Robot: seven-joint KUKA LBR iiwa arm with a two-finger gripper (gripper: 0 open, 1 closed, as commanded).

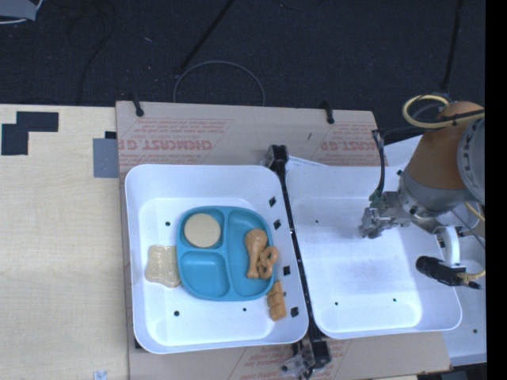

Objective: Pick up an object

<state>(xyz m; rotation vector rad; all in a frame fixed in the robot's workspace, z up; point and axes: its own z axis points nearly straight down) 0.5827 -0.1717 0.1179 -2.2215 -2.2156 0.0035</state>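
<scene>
In the left bin [150, 204] lies a blue sectioned plate [212, 277]. A round tan cracker [201, 229] rests in its upper left section, and a brown twisted pretzel-like piece [260, 253] lies in its right section. A pale beige slab [162, 265] sits on the bin floor touching the plate's left edge. A small orange-brown piece [276, 300] lies just off the plate's lower right corner. My gripper [375, 222] hangs low over the right bin [356, 291], near its upper right part, with nothing visible between its fingers.
The arm's grey body with its orange band [440, 161] reaches in from the right above the right bin. A black divider clamp [285, 228] runs between the two bins. Brown cardboard [206, 137] lies under both bins, and a light wooden bench top [55, 252] spreads to the left.
</scene>
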